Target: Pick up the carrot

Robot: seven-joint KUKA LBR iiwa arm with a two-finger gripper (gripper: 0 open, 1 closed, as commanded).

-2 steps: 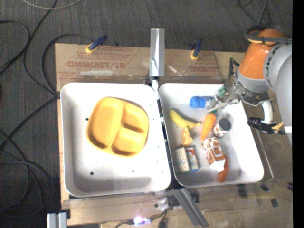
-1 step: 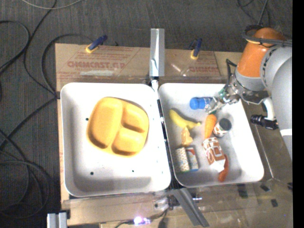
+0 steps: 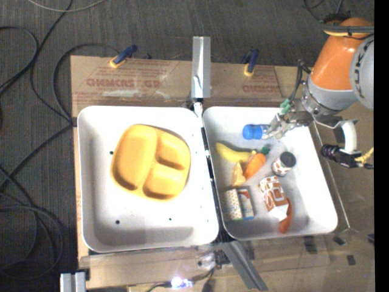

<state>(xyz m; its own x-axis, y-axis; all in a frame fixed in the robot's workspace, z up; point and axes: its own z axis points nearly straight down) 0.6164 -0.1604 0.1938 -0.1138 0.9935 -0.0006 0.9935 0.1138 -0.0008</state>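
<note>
The carrot (image 3: 255, 164) is orange with a small green top. It lies at a slant in the middle of the right bin (image 3: 325, 190), between a banana (image 3: 233, 152) and a small dark-topped can (image 3: 284, 162). My gripper (image 3: 278, 126) hangs over the bin's back part, up and to the right of the carrot and apart from it. It is right next to a blue bottle (image 3: 252, 131) lying on its side. Nothing of the carrot is between the gripper's tips.
A yellow divided plate (image 3: 152, 162) fills the middle of the left bin (image 3: 97, 224). The right bin also holds an orange wedge (image 3: 237, 174), a printed box (image 3: 237, 203), a red-and-white packet (image 3: 274, 194) and a thin orange-red piece (image 3: 285, 218). A metal post (image 3: 201, 72) stands behind the bins.
</note>
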